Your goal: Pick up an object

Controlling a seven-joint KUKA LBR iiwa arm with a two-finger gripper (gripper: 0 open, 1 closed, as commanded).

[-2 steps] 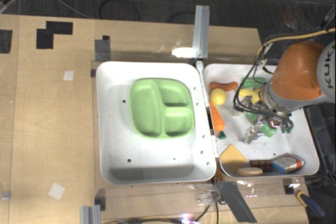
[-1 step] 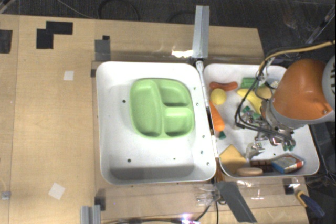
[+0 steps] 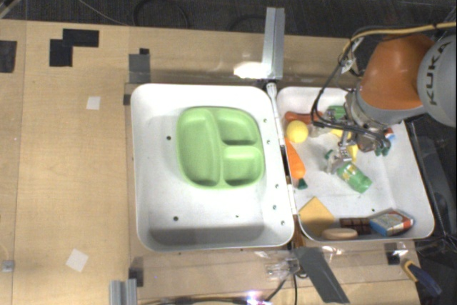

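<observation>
1. Two white bins are seen side by side in the middle of the frame. The left bin [image 3: 146, 153] is taken up mostly by a green divided tray [image 3: 218, 146].
2. The arm [image 3: 400, 78] is seen coming in from the upper right, its orange band parked over the right bin [image 3: 418, 186].
3. The gripper [image 3: 348, 148] is hung low over the middle of the right bin, just above a small green and yellow thing [image 3: 353, 176]. Whether it's spread or pinched can't be told, too much blur and clutter down there, and nothing can be made out as held.
4. The pickable stuff is all piled in the right bin: a yellow ball [image 3: 297, 131] upper left, an orange carrot-like piece [image 3: 295, 161] along the left wall, a tan wedge [image 3: 316, 211] lower left, and a blue and red box [image 3: 390, 222] at the bottom right.
5. Step-wise, this would be called the reach/descend stage, nothing lifted yet as far as can be judged.
6. Next, a straight drop onto that green and yellow thing would probably be needed, a firm close, then a lift clear of the neighbours. A miss could easily be had, since it's small and lying tilted.
</observation>
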